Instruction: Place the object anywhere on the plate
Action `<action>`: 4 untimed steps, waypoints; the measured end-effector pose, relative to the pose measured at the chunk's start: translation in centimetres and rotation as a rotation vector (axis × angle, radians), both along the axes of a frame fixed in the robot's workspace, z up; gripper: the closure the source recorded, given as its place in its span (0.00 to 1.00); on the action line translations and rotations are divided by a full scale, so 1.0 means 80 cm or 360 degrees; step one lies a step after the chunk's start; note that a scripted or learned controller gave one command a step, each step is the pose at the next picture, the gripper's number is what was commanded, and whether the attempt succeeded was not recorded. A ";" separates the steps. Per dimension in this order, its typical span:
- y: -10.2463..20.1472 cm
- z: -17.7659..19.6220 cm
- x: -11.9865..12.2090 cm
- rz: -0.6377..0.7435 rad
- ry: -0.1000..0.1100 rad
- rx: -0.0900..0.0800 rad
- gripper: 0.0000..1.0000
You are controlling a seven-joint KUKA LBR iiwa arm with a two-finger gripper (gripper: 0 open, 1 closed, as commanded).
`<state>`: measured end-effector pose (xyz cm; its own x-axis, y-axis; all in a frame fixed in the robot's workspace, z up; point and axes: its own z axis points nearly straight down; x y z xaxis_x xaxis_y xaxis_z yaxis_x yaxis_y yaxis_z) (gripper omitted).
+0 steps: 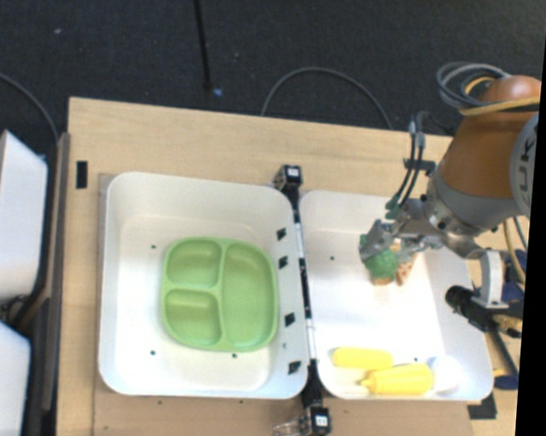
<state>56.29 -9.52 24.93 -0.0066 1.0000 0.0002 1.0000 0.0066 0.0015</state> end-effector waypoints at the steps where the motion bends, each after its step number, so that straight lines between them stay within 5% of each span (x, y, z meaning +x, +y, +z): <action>1: 0.077 -0.002 0.017 0.0003 0.0000 0.0002 1.00; 3: 0.212 0.004 0.022 0.0001 0.0001 0.0001 1.00; 4: 0.232 -0.023 0.041 -0.0004 0.0002 -0.0002 1.00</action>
<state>59.55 9.05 23.06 -0.0038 1.0000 -0.0013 1.0000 0.0038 0.0004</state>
